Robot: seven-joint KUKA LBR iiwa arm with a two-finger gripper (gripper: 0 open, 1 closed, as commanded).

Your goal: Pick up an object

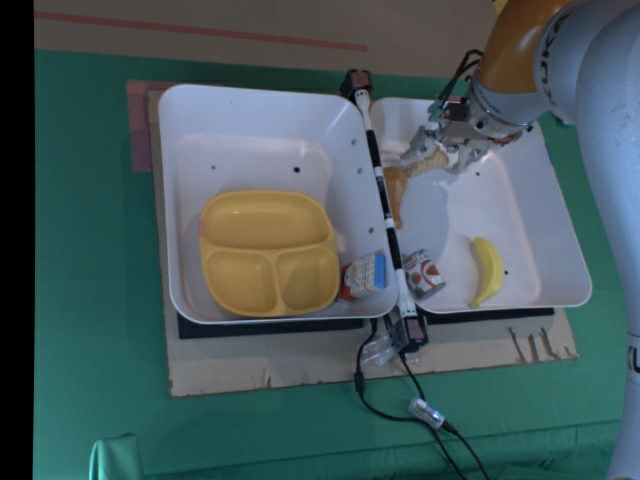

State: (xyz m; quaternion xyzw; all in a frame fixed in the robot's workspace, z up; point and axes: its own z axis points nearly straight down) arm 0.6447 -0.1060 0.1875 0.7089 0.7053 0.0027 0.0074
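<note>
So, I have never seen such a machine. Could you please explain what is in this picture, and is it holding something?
One camera looks down at a slant on a bench. The grey arm with an orange band, entering from the right, is a robot; its gripper sits over the right bin. A tan, drumstick-like toy hangs at its tip, but I cannot tell whether the fingers truly grip it. That bin also holds a banana and a small can. The left bin holds a yellow divided plate and a small colourful box.
</note>
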